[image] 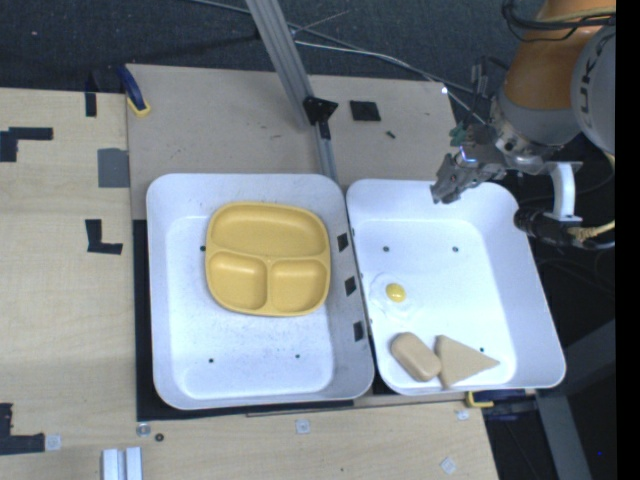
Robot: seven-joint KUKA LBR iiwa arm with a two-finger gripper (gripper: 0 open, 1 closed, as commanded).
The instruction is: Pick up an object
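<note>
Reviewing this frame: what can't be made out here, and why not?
- Gripper: too small and dark in the camera view to judge its state.
- Arm: cut off by the top and right edges.
- Small yellow object: too small to identify.
- Tan wedge and tan oval piece: blurred; contact unclear.

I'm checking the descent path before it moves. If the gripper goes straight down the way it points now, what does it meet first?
Probably the bare floor of the right bin near its far edge. The gripper hangs well apart from the yellow ball, though depth is hard to judge.
</note>
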